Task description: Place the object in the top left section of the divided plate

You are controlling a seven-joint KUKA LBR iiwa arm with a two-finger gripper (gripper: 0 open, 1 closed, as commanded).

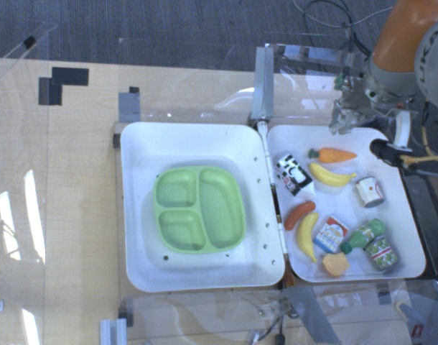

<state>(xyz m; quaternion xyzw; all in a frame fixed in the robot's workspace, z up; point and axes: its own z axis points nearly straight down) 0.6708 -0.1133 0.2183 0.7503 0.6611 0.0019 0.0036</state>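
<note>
Hovers over right bin's far edge; gripper state impossible to tell, nothing visibly held. Toy carrot lies nearest, just below. Needs centred descent, firm pinch, then carry to green divided plate's top-left section.

The grey arm with its orange band enters from the upper right and slants down toward the far right corner of the right bin. Its gripper hangs just over that bin's far rim, pointing downward, with nothing visible between its fingers; their spacing cannot be made out.
</note>
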